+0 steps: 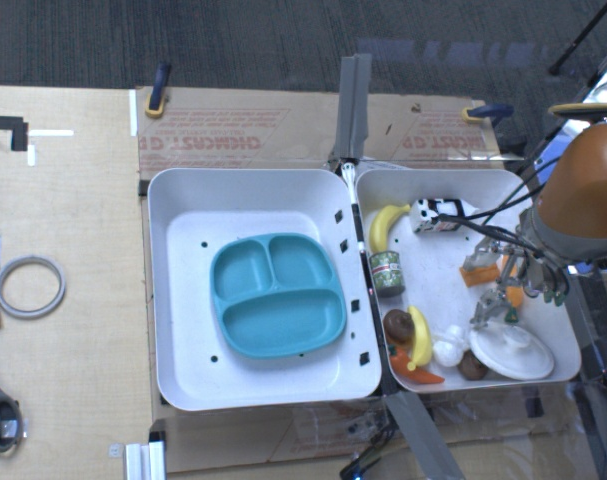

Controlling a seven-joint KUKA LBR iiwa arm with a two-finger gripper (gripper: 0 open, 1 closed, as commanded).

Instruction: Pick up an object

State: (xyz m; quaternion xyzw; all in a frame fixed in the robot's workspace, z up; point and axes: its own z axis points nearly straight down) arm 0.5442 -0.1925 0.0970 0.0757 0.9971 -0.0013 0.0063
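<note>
The gripper (495,306) hangs low over the right bin (503,183), near its right wall, and its two thin metal fingers (483,313) point down and a little to the left; they are small and partly covered by cables, so I cannot tell if they are wide or narrow, and I see nothing between them. Just under the fingertips lies a white round lid or plate (513,353), and an orange piece (480,273) is close beside the wrist, on its left. Above the gripper is the orange band (583,183) of the arm, which comes in from the right. The things to pick are all in this right bin: a yellow banana (383,225) at the upper left, a black and white toy (438,214) next to it, a green can (387,272) below the banana, then a brown round thing (397,325), a second yellow banana (420,336), a carrot (415,371), a white ball (448,349) and a small dark brown object (472,366) along the lower side. The left bin (173,298) holds a blue divided plate (279,294) in its middle. On the bench at the far left lies a grey ring (28,286).
</note>
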